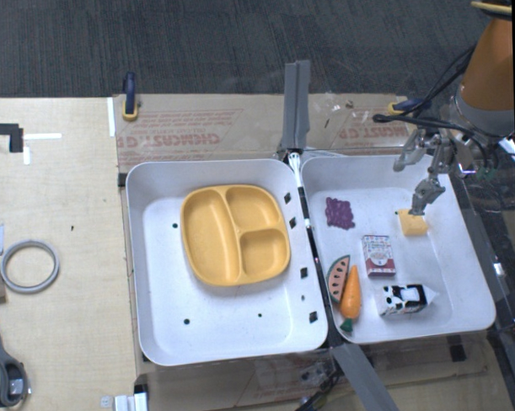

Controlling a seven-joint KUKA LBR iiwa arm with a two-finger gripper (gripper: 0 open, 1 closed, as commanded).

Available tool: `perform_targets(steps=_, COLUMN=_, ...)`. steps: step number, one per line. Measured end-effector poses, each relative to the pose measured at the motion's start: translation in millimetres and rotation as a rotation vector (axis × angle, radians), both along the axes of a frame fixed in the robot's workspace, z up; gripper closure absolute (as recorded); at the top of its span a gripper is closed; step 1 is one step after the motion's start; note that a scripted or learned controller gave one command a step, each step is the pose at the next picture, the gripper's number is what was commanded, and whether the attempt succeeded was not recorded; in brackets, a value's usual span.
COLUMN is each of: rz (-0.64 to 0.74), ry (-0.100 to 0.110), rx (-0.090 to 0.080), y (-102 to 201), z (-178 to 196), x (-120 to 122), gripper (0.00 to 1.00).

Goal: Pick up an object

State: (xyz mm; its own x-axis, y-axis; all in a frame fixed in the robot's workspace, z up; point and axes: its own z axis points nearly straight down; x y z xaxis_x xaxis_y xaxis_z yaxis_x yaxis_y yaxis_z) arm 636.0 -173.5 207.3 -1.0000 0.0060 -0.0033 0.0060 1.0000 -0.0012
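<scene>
cheese wedge (414,224) lies just beneath the jaws in right bin (464,320).

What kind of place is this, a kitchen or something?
Probably a robot lab, not a kitchen: a robot arm reaches over two white bins of toy food such as a carrot, on a workbench.

Smooth glossy white plastic bins (161,330), matt yellow plastic plate (236,235), pale wooden bench (68,333).
</scene>
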Motion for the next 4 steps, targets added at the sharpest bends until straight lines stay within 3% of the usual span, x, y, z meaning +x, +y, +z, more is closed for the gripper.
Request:
perform_targets(steps=1, rz=-0.403, ry=-0.001, rx=0.001, y=38.5, z=-114.5, x=-3.1, gripper=0.0)
perform_targets(steps=2, rz=-0.403, ry=-0.001, rx=0.001, y=38.5, z=-114.6, x=-3.1, gripper=0.0)
perform_targets(steps=3, rz=-0.584, ry=-0.001, rx=0.001, y=80.2, z=-103.4, x=2.5, gripper=0.0)
perform_targets(steps=4, rz=-0.29, ry=-0.002, rx=0.001, y=52.9, z=-114.2, x=14.2, gripper=0.0)
